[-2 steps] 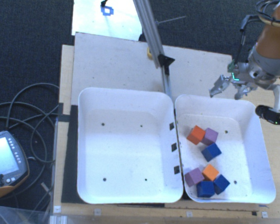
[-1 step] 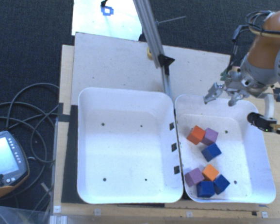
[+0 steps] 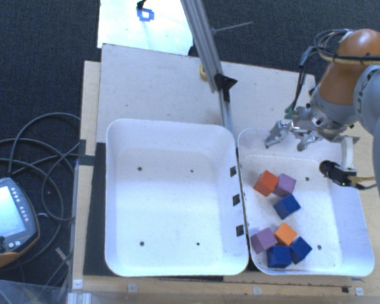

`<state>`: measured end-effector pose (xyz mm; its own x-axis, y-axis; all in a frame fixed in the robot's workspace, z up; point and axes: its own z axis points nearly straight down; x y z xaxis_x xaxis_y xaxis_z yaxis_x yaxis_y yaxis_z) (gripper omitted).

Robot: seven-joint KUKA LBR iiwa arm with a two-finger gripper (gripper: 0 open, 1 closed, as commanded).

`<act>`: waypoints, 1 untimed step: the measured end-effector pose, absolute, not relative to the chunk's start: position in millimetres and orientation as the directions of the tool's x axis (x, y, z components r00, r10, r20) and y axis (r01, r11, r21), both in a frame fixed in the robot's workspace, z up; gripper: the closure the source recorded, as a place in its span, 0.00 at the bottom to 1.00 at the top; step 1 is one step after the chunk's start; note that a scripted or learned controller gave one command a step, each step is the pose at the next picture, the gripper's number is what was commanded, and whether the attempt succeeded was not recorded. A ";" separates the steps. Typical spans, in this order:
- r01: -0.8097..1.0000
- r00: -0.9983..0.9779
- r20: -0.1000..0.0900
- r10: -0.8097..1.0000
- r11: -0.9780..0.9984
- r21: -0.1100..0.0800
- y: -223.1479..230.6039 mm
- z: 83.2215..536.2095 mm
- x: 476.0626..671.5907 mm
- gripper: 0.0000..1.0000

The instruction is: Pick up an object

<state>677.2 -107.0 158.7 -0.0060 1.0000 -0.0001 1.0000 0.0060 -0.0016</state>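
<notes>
Getting ready to grab a block

From above, the gripper [image 3: 288, 138] hung wide and held nothing, over the right bin [image 3: 362, 223]; the orange block [image 3: 265, 183] sat just below, so it should drop straight down and squeeze slowly.

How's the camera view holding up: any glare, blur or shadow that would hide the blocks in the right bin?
Camera view: lighting is even and soft, and the white right bin shows no harsh glare. The blocks read clearly by colour, for example the orange block and the blue block, with only faint shadows. The gripper looks slightly soft, its fingers apart.
</notes>
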 end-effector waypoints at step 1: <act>1.000 -0.003 0.000 1.000 0.003 -0.003 -104.3 110.1 667.5 0.00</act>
<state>667.5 -104.3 110.1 -0.0030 1.0000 0.0001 1.0000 0.0030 -0.0027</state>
